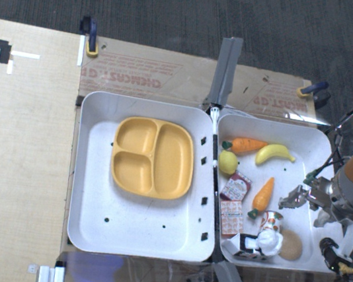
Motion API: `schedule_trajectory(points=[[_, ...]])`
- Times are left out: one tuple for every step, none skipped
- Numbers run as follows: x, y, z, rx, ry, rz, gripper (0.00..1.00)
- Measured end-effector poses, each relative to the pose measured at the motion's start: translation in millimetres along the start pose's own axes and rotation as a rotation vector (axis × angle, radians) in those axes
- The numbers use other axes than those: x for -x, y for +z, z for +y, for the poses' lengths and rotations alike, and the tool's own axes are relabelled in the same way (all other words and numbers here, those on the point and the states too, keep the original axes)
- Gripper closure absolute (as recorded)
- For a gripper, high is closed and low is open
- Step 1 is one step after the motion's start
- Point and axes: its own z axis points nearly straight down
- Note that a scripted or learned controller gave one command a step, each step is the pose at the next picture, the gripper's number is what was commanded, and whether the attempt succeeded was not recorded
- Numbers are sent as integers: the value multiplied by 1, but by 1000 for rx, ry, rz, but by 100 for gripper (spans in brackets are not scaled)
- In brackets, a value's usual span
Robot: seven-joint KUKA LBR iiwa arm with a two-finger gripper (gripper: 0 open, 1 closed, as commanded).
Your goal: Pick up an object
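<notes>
The gripper (296,197) hangs over the right bin (320,142) just beside a carrot (263,194), gripping nothing visible, its opening too blurred to tell.

Colours across the two white bins

The left bin (90,176) holds a mustard-yellow divided plate (153,158). The right bin (317,142) shows two orange carrots (245,144) (263,194), a yellow banana (273,153), a yellow lemon (227,161), red-and-white printed packets (232,203) and a tan round piece (291,246).
</notes>
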Motion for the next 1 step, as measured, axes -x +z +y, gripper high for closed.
schedule_trajectory(points=[[-67,35,12,-1,-302,-1,0]])
